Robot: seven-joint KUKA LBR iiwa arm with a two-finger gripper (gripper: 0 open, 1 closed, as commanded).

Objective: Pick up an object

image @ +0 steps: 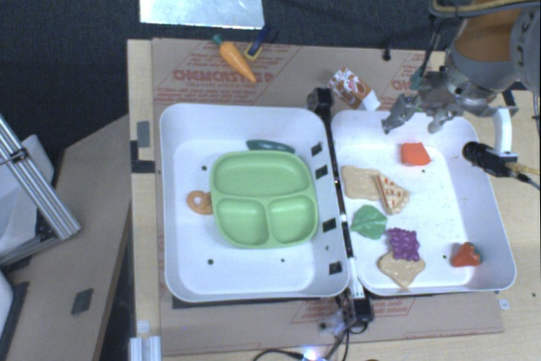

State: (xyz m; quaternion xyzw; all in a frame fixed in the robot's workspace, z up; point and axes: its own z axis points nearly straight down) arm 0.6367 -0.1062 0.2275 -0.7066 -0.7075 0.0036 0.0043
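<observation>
Surface (144, 156): tan, lying under a brown printed cardboard sheet (287, 63) that is carrying both bins.
Left bin (182, 207): white and shallow, sitting on the camera view's left, touching the right bin along the middle seam.
Right bin (486, 216): white, holding the toy food pieces.
Arm (499, 13): grey with an orange band, reaching in from the right and hanging over the far edge of the right bin.
Green tray (258, 199): three-compartment plate resting in the middle of the left bin, with a dark green piece (270, 146) peeking out just behind it.
Tool (416, 121): hovering above the right bin's far edge with its two fingers spread wide and nothing sitting between them.
Orange block (414, 154): lying in the right bin just below the tool, apart from the fingers.
Waffle and bread (376, 188): lying together near the bin's centre.
Green leaf (369, 221): sitting just below the bread.
Purple grapes (404, 244): resting beside a tan cookie (401, 269).
Strawberry (466, 254): sitting near the right bin's front corner.
Pretzel (199, 202): lying left of the green tray.
Carrot (237, 60): lying on the cardboard behind the left bin.
</observation>
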